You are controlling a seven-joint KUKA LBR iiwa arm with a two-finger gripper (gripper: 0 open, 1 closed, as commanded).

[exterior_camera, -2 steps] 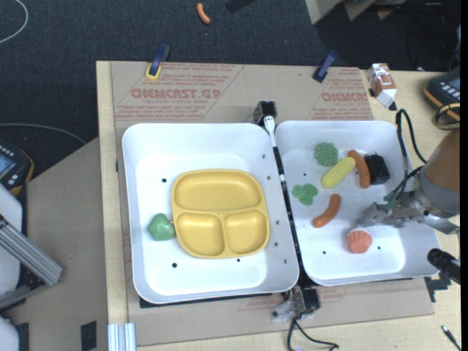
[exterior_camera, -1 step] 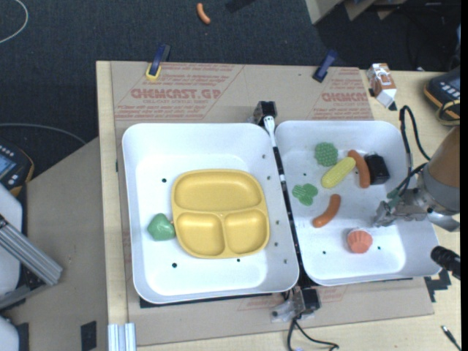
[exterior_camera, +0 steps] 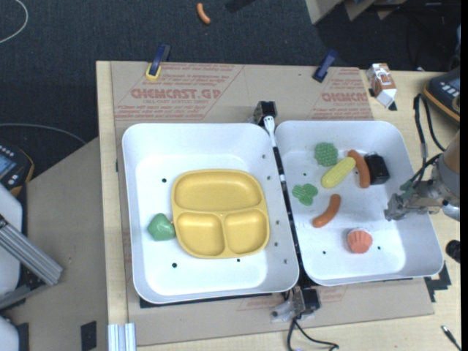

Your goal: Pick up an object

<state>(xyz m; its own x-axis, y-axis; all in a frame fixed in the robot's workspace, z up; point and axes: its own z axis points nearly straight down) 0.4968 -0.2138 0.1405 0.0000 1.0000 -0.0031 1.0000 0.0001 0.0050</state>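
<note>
My gripper (exterior_camera: 397, 208) reaches in from the right and hangs low over the right side of the right bin (exterior_camera: 387, 262). Nothing shows in its grasp. Closest to it is an orange-pink ridged toy (exterior_camera: 359, 240), below and to its left. An orange sausage (exterior_camera: 327, 210) lies further left. Toward the back of the bin are a yellow corn cob (exterior_camera: 338, 172), a second orange sausage (exterior_camera: 359, 168), a black block (exterior_camera: 376, 169) and a green broccoli piece (exterior_camera: 326, 153). Another green leafy toy (exterior_camera: 306, 192) sits near the left wall.
The left bin (exterior_camera: 146, 152) holds a yellow divided plate (exterior_camera: 219, 212) with a green toy (exterior_camera: 160, 227) beside its left edge. Clamps (exterior_camera: 155, 63) pin the cardboard at the back. A small box (exterior_camera: 382, 85) sits at the back right of the bench.
</note>
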